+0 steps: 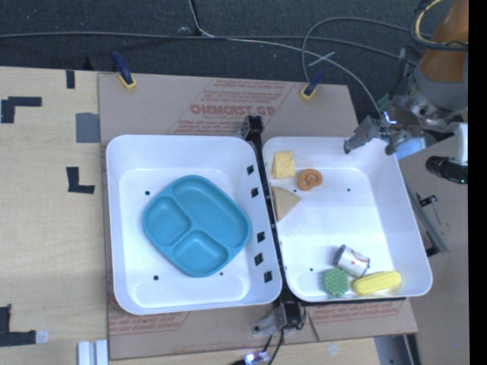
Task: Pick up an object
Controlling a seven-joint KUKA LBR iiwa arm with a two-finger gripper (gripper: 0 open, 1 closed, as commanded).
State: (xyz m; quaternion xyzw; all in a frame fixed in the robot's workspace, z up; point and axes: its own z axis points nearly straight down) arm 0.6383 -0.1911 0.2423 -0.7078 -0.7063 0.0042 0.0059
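Bright, even overhead light w/ soft shadows only. White bins point(125, 204) nearly blown out. Picture slightly soft overall; arm point(441, 59) at the edge blurry.

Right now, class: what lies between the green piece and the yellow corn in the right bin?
Nothing: in the camera view, the green piece and yellow corn sit almost touching; the small can lies just behind them.

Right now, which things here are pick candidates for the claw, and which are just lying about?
Pick candidates, right bin:
yellow block
brown ring
tan wedge
small can
green disc
yellow corn
blue tray, in the left bin

Lying about:
clamps
cables
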